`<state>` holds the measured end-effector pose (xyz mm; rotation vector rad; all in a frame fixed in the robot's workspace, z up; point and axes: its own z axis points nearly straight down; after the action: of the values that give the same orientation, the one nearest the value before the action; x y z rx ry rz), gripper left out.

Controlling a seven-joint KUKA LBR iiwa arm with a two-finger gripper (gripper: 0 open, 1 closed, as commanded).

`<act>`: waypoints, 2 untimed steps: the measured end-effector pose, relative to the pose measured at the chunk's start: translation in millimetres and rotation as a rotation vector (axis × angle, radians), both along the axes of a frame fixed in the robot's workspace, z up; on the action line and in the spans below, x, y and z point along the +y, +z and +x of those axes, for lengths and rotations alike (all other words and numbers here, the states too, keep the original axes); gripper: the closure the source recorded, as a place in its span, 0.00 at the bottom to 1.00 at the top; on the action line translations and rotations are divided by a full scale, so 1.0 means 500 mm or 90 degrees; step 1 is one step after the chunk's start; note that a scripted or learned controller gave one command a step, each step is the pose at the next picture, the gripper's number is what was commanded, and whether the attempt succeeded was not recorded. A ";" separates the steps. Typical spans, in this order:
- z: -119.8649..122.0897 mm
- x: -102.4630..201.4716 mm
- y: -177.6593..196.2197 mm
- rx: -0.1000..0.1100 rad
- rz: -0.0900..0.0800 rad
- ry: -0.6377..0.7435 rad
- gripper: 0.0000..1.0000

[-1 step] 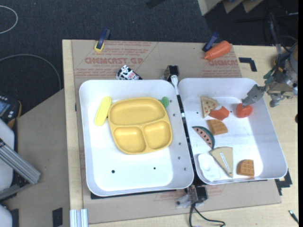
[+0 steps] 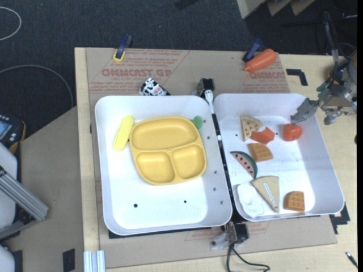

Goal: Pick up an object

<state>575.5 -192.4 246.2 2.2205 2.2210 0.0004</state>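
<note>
- We see the gripper (image 2: 303, 111) at the right bin's (image 2: 317, 169) far right corner, a grey finger (image 2: 302, 112) slanting down toward the bin floor; the rest of the arm is cut off by the frame's right edge.
- We cannot tell how far the jaws stand open: just one finger reads clearly, the rest is blurred metal. We see nothing gripped in it.
- Red tomato-like piece (image 2: 292, 132) lies on the bin floor just beside and below the fingertip; touching or apart, we cannot tell.
- Other right-bin items: pizza slice (image 2: 248, 126), small red piece (image 2: 262, 135) against it, waffle (image 2: 260, 152), watermelon slice (image 2: 245, 163), sandwich wedge (image 2: 267, 188), second waffle (image 2: 294, 200) near the front rim, white blob (image 2: 248, 198), hard to make out against the white bin.
- Left bin (image 2: 113, 203) holds a yellow divided tray (image 2: 167, 149), with a corn cob (image 2: 122, 132) just beside its left edge.
- Green bit (image 2: 197, 121) peeks from behind the tray's far right corner, mostly hidden, so we cannot identify it.
- Outside the bins on the bench: orange carrot (image 2: 260, 60) beyond the right bin, black-and-white toy (image 2: 152, 88) beyond the left bin, too small to identify.
</note>
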 end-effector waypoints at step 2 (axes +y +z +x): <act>-0.027 -0.011 -0.205 0.005 0.002 0.000 0.00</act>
<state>561.9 -197.9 143.7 2.2262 2.2259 -0.0042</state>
